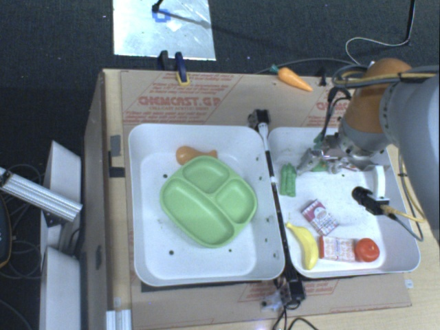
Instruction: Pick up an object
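Note:
My gripper (307, 162) hangs over the back part of the right bin (411, 253), reaching in from the right. Just to its lower left a green block (287, 181) lies by the bin's left wall, close to the gripper but apart from it. Toward the front of the same bin lie a banana (304, 243), a small maroon-and-white packet (320, 217), a red-and-white box (337, 248) and a red tomato (368, 250). Nothing shows between the gripper's jaws.
The left bin (141, 184) holds a green divided plate (208, 199) and an orange object (188, 154) behind it. A carrot (294, 79) lies on the bench behind the right bin. A blue clamp (181, 66) sits at the bench's back edge.

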{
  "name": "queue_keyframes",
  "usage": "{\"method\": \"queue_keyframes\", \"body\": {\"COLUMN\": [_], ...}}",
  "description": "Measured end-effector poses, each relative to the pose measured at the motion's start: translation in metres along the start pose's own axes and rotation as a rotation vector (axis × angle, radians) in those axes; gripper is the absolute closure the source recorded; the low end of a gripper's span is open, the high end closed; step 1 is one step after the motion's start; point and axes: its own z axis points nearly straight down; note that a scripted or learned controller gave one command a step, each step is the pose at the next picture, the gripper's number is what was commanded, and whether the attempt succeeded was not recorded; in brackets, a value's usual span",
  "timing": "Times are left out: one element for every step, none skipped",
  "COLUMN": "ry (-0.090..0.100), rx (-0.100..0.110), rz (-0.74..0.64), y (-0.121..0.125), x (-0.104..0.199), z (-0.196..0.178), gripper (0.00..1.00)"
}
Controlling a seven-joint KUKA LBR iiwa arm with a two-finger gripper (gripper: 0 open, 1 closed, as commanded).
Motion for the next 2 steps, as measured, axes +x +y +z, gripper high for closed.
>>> {"method": "queue_keyframes", "body": {"ry": [-0.001,-0.004], "rx": [0.0,-0.003], "rz": [0.002,-0.004], "y": [0.036,0.037], "x": [-0.05,-0.05], "z": [0.0,-0.011], "gripper": [0.0,1.0]}}
